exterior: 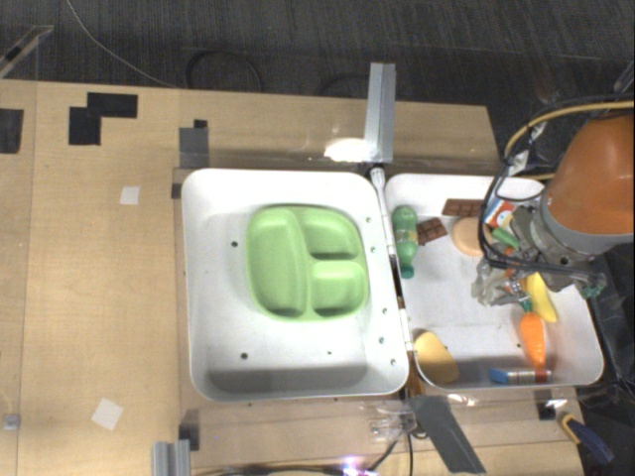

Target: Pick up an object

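Jaws (499, 288) hang low over the right bin (451, 350), though whether they're apart or together I cannot tell from up here. Just right of them lies a banana (541, 298), a carrot (533, 338) below it, and a green bottle (404, 236) well to their left.

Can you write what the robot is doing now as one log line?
stage: reaching | gripper: low in right bin | nearest: banana, carrot | green tray: left bin

You had a divided tray (306, 262) in the left bin (208, 296); in the right bin (451, 310), a bottle (404, 237) lay far-left, a carrot (533, 339) near-right.
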Controlling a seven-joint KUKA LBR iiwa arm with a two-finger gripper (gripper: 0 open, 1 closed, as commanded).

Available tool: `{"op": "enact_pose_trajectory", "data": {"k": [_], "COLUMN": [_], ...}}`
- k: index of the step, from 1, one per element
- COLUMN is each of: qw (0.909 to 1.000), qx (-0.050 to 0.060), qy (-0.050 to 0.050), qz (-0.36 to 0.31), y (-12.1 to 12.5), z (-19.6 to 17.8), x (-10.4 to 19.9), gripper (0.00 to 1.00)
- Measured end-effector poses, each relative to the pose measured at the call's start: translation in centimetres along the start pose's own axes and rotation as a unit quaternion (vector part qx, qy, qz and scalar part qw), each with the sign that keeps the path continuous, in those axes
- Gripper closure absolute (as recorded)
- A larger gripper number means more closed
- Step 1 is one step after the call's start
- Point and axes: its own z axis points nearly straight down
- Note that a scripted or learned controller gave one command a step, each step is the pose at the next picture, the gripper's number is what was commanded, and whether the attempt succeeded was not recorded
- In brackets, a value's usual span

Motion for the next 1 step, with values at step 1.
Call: {"op": "enact_pose_trajectory", "data": {"k": [1], "qw": [1.0000], "qx": [0.000], "qy": [0.000], "qz": [0.000], "y": [-0.01], "z": [-0.01], "x": [0.00], "gripper": [0.00]}}
